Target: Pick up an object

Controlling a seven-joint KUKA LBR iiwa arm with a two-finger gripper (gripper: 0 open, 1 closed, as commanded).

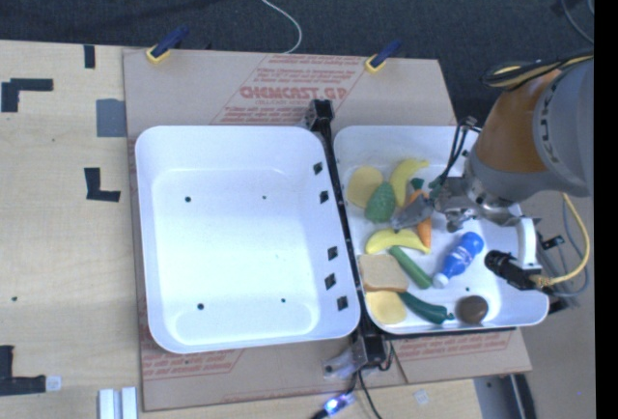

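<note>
The hand [430,202] reaches into the right bin [512,316] from the right, low over a small orange carrot-like piece [417,211]; whether it is clenched or released cannot be told. Around it lie toy foods: a yellow banana [409,171], a green pepper [381,203], a blue bottle [460,256], a bread slice [383,273] and a brown round piece [471,310]. The left bin [154,214] sits beside it on the worktop [58,243].

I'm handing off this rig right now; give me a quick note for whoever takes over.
Gripper: down in the right bin among the toy food; finger state unreadable, nothing visibly held.
Things: yellow banana, green piece, blue bottle, tan block, brown ball, all in the right bin. Left bin sits beside it.
Done: no pick yet.
Left: grasp one object and lift.
</note>
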